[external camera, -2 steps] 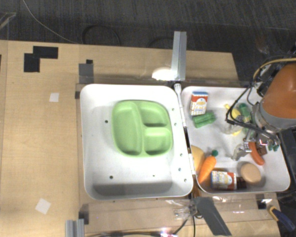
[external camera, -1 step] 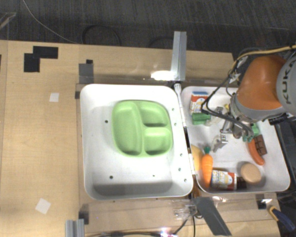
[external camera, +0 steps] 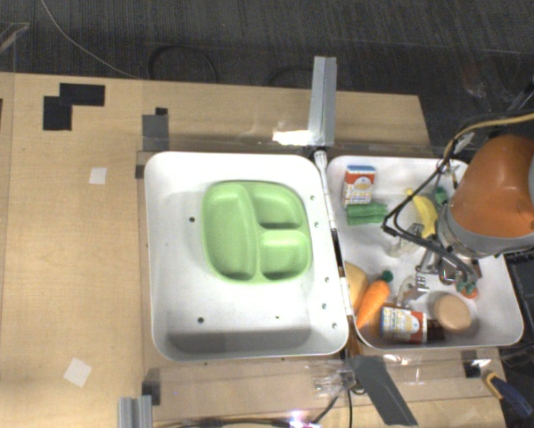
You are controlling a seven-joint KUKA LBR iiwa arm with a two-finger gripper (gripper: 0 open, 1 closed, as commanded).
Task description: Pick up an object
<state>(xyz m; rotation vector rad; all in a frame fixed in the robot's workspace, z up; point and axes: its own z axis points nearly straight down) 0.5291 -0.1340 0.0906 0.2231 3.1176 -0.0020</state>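
Hovering over the right bin (external camera: 516,324), the gripper (external camera: 431,270) hangs low among the clutter, and whether it is open or closed cannot be told from this view; nothing shows clearly held in it.

Any of the bin's items would serve. Nearest the tool, just left of it, lies a carrot (external camera: 372,300), slanted, with a pale potato-like piece (external camera: 355,281) touching its left side. At the near wall a small can (external camera: 402,325) lies on its side, and just right of it sits a round tan disc (external camera: 453,313). Toward the far side are a small carton (external camera: 359,185), a green block (external camera: 365,212) beside it, and a banana (external camera: 424,209) partly under the arm (external camera: 498,194).

The carrot looks like light, stiff plastic, smooth and tapered, so it may slide; gripping across its thick middle seems safest. The can is rigid and could roll, so closing across its flat ends would likely hold better.

The left bin (external camera: 160,266) holds a green divided tray (external camera: 253,230).
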